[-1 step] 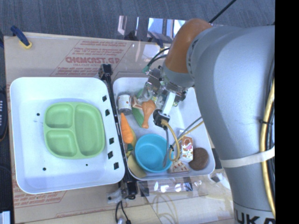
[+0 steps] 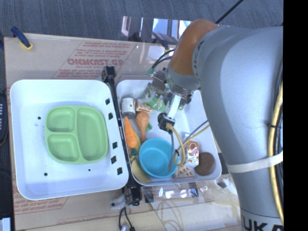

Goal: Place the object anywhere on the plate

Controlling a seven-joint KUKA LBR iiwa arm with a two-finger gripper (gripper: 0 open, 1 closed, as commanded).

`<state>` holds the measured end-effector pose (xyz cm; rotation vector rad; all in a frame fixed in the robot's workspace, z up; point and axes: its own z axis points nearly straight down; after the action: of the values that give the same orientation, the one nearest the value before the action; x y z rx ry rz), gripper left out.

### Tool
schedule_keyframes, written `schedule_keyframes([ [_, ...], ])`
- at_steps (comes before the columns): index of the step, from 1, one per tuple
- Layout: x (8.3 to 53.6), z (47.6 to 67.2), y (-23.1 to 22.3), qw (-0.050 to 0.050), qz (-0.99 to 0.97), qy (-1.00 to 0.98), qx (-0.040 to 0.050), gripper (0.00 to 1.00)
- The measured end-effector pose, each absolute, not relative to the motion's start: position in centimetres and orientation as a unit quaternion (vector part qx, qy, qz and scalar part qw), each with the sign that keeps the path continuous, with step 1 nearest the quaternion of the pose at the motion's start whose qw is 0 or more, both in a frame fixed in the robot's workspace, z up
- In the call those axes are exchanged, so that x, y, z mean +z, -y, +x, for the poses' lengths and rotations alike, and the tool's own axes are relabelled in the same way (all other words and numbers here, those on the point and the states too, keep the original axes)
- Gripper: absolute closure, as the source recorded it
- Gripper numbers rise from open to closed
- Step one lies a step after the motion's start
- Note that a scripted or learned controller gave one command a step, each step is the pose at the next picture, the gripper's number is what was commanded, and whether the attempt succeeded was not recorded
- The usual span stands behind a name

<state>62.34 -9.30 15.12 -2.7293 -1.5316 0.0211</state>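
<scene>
The green three-compartment plate (image 2: 77, 134) lies in the middle of the left bin (image 2: 19, 129) with nothing on it. My gripper (image 2: 155, 99) is down at the back of the right bin (image 2: 196, 110), right over a small green and white item (image 2: 154, 103). Whether it holds anything is hidden by the wrist. Just left of it are a silver can (image 2: 127, 106), an orange carrot (image 2: 131, 134) and a shorter orange piece (image 2: 142, 120).
A blue bowl (image 2: 155, 158) sits on a yellowish dish (image 2: 137, 173) at the front of the right bin. Next to it are a small carton (image 2: 192, 153) and a brown round piece (image 2: 206, 163). Black clips (image 2: 111, 105) line the divide between the bins.
</scene>
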Motion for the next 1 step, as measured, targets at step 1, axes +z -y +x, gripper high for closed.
schedule_keyframes([
  [1, 15.71, 62.32, 9.2, 0.009, -0.87, 0.493, 0.0113, 1.0],
])
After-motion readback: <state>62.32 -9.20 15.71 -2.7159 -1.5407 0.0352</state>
